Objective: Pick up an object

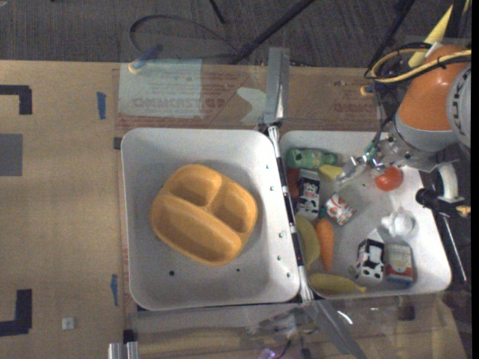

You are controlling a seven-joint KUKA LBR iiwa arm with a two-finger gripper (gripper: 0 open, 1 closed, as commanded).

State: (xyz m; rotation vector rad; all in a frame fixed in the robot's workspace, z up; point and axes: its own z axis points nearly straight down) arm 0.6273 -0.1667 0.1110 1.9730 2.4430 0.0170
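The bench (60, 200) carries both bins; the left bin (150, 275) holds one big thing, a yellow divided plate (203, 213), stiff moulded plastic by the look of it, light but wide and slick, so I'd judge only a rim pinch would work; over in the right bin (438, 264) sits the clutter the arm is working above; the arm's orange band (423, 99) hangs over the bin's far right corner, and the hand (368, 158) pokes down near the top of the pile, between the green bottle (313, 157) and a small red piece (388, 179); whether it is spread or pinched I cannot tell from here, it's a blur of metal.

Candidates now, big to small: a yellow banana (307, 239) along the left wall and another yellow piece (334, 283) at the near wall, likely hollow toy plastic, curved and slippery, best taken across the middle; a carrot (325, 244), tapered, grip the thick end; two cow-patterned cartons (307, 194), (370, 260), boxy with flat sides, the easiest pinch; a red-labelled carton (400, 263); a small can (339, 209) on its side, prone to roll; a clear cup (398, 224), flimsy.

No label is legible; print shows on the plastic sheet (168, 94) beyond the bins, mirrored and unreadable.
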